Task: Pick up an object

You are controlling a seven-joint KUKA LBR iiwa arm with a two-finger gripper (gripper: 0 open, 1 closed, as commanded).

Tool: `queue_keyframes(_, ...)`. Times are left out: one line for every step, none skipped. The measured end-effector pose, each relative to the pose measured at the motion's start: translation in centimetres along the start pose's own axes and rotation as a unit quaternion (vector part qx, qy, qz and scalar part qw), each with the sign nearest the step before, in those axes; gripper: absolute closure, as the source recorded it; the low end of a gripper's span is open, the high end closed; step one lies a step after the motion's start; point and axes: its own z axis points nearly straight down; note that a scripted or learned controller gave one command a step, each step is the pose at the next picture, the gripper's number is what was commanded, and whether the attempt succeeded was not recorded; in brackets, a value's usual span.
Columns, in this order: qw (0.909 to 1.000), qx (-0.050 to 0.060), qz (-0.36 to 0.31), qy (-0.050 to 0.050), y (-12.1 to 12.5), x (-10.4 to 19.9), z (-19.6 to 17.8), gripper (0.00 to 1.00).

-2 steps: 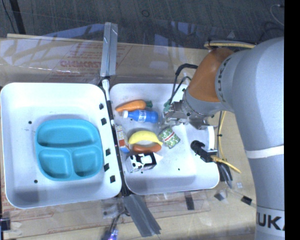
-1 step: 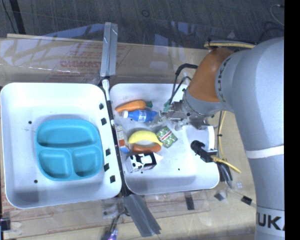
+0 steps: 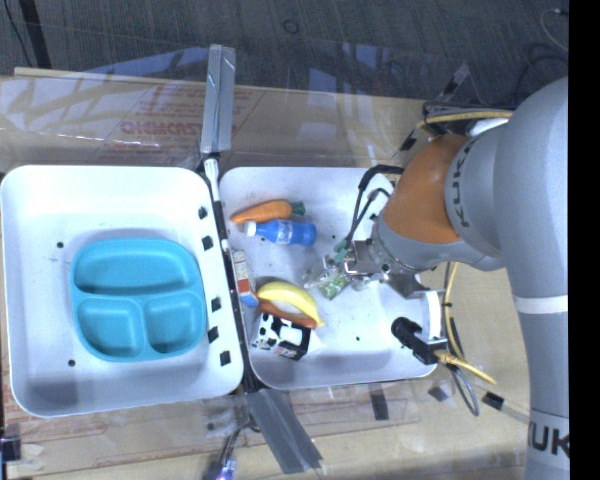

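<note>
Dark carpet surrounds the wooden surface (image 3: 100,108) and its two white bins, and the pincer (image 3: 342,264) is down in the right bin (image 3: 380,360), over a small greenish crumpled item (image 3: 331,285); whether it grips anything I cannot tell. Nothing looks lifted yet, so the pick seems undone. Nearby lie a banana (image 3: 289,300), blue bottle (image 3: 284,232) and carrot (image 3: 263,211); the left bin (image 3: 30,268) holds a blue tray (image 3: 137,299).

camera view | fixed overhead, slanted (arm (image 3: 525,198) enters right) | both bins (image 3: 40,298)
</note>
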Motion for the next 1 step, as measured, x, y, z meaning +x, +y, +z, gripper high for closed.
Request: queue_keyframes(1.0,0.0,-0.003,0.0,0.05,-0.05,-1.07,1.0)
